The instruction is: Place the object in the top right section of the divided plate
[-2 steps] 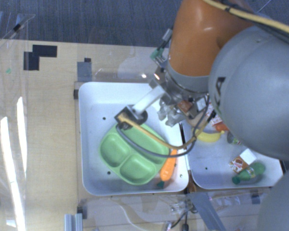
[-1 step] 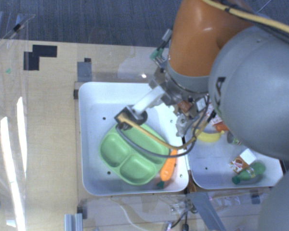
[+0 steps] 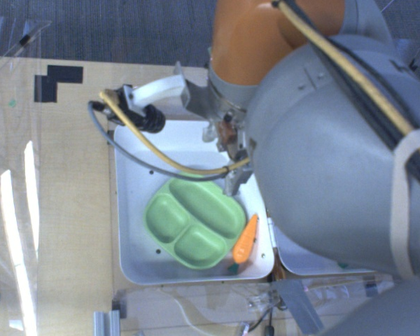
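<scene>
right bin point(image 3: 315, 261) mostly hidden by arm point(image 3: 336, 152)

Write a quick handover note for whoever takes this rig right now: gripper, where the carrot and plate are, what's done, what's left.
Gripper: above the left bin, over the far edge of the green divided plate; finger state can't be judged.
Carrot: lying in the bin against the plate's right edge, outside every section.
Done: nothing placed yet.
Left: grasp the carrot and set it in the top right section.

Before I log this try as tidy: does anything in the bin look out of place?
Yes. The toy carrot lies on the bin floor beside the green divided plate, against its right rim, not in any section. The plate sits askew.
</scene>
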Robot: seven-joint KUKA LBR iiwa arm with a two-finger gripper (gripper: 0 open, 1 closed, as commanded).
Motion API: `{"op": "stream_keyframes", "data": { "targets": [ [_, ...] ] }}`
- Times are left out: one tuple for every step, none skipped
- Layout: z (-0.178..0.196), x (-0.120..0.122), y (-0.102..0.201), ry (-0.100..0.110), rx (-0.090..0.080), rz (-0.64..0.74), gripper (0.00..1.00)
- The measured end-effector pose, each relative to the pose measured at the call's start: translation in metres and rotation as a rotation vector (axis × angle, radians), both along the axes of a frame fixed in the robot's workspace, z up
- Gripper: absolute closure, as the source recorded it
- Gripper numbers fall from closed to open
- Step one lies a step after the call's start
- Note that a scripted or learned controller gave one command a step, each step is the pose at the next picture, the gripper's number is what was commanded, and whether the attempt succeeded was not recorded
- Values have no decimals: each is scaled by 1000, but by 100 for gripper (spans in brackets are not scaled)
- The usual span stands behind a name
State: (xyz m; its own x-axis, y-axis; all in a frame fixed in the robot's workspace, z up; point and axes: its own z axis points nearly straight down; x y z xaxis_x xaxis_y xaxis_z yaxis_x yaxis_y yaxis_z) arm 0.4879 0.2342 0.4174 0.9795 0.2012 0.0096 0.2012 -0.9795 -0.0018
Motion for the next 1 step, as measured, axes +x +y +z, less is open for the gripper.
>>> {"op": "stream_keyframes", "data": {
  "targets": [
    [21, 2, -7, -1, -2, 246, 0]
  ]
}}
